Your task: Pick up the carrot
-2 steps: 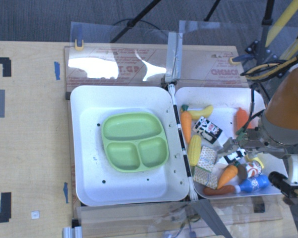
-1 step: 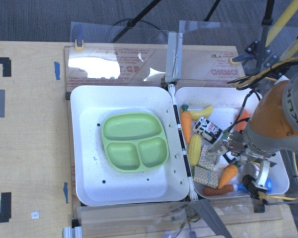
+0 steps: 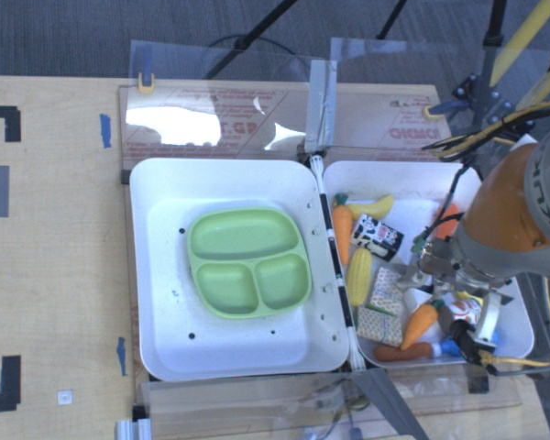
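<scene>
1. Over the right bin (image 3: 522,337) I see my arm (image 3: 509,214) coming in from the right edge, orange band bulging above the wrist, the wrist bent down so the gripper (image 3: 447,287) points into the clutter.
2. I can see dark cables looping from the top right down along the arm to the wrist hardware.
3. Just left of and below the gripper lies a carrot (image 3: 420,324), orange, tilted, its thick end toward the bin's near wall. It sits close beside the gripper hardware; I cannot tell whether they touch.
4. Further left of the gripper, against the divider between the bins, stands a second carrot (image 3: 343,232), lengthwise, green top toward the far wall.
5. Writing now: a small black-and-white carton (image 3: 376,237) sits up and left of the gripper, with print on it too small for me to read. Reddish lettering shows mirrored on the clear panels (image 3: 247,122) behind the bins; I cannot make it out.
6. Left of the gripper, a yellow corn cob (image 3: 358,278) lies beside a patterned packet (image 3: 382,293), and a banana (image 3: 374,206) lies near the far wall.
7. Below the gripper, a reddish sausage (image 3: 403,352) lies along the near wall.
8. Gripper state: the wrist block covers the tips from this angle, so I cannot tell how it is set, and I see nothing clearly gripped.
9. Well to the left of the gripper, the left bin (image 3: 156,273) carries a green divided plate (image 3: 249,262).
</scene>
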You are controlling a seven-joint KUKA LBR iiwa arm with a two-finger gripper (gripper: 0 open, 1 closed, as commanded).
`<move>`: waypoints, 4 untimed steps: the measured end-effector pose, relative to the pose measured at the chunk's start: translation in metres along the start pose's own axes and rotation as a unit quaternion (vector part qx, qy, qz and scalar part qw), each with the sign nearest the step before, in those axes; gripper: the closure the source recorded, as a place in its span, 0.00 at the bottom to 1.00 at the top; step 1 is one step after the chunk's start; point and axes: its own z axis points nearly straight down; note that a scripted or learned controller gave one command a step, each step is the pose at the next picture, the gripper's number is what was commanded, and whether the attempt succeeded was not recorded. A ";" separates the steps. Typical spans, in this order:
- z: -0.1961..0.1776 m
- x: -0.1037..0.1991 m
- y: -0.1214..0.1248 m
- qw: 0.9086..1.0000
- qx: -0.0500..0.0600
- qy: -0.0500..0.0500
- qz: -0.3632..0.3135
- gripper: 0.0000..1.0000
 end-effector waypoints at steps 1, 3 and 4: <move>-0.038 0.001 0.038 0.995 0.012 -0.006 0.104 1.00; -0.037 0.006 -0.015 0.992 0.015 -0.005 0.126 1.00; -0.067 0.022 0.061 0.967 0.012 -0.008 0.254 1.00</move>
